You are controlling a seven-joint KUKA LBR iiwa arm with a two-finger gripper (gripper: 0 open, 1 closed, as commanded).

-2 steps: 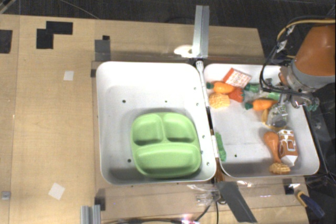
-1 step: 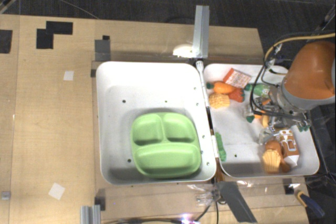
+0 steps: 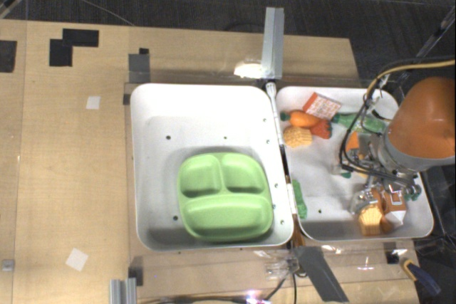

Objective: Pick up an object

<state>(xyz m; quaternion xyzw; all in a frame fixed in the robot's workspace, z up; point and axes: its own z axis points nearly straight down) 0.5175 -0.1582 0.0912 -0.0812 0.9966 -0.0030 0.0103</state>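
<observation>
Here, in the camera view, the gripper (image 3: 372, 197) hangs low in the right bin (image 3: 319, 221), just above a tan block (image 3: 369, 219) near the bin's front wall; whether its pincer is parted or closed I cannot tell.

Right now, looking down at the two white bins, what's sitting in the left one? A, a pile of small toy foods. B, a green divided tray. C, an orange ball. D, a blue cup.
B: the green divided tray lies in the left bin, toward its near side, while the small toy foods are scattered in the right bin, where the hand reaches.
</observation>
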